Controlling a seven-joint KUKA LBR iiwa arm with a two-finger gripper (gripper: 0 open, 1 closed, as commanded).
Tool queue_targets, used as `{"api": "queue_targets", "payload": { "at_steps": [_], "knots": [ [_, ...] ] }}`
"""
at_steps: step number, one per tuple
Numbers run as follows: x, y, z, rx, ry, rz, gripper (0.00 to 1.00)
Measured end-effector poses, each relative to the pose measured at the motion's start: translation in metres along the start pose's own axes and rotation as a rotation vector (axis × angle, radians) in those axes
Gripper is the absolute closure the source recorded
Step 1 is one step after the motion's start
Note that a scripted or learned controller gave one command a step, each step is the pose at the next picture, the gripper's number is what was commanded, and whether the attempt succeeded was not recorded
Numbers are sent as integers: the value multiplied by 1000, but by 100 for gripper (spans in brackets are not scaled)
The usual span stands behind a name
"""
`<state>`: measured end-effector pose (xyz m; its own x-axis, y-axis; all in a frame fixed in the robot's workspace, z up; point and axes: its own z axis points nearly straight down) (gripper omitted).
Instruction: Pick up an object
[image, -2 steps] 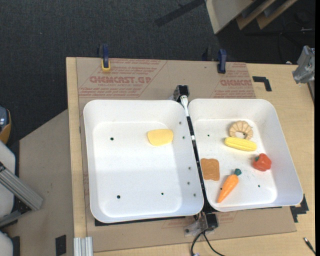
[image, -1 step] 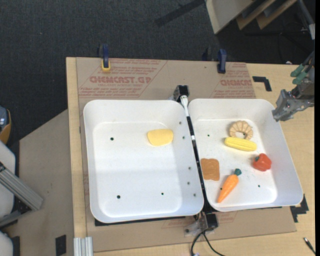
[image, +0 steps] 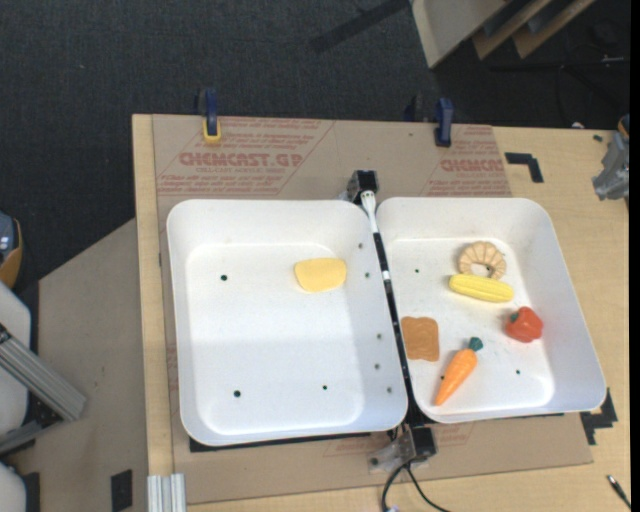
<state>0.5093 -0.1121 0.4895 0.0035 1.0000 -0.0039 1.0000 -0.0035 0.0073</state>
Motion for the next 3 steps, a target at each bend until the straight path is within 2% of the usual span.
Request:
{"api": "queue_targets", "payload": {
  "at_steps": [1, 2, 3],
  "knots": [
    [-78, 7, -48, -2, -3, 3, 100],
    [-91, -33, 74, 20, 8, 1, 100],
    [15, -31, 152, 17, 9, -14, 100]
  ]
}}
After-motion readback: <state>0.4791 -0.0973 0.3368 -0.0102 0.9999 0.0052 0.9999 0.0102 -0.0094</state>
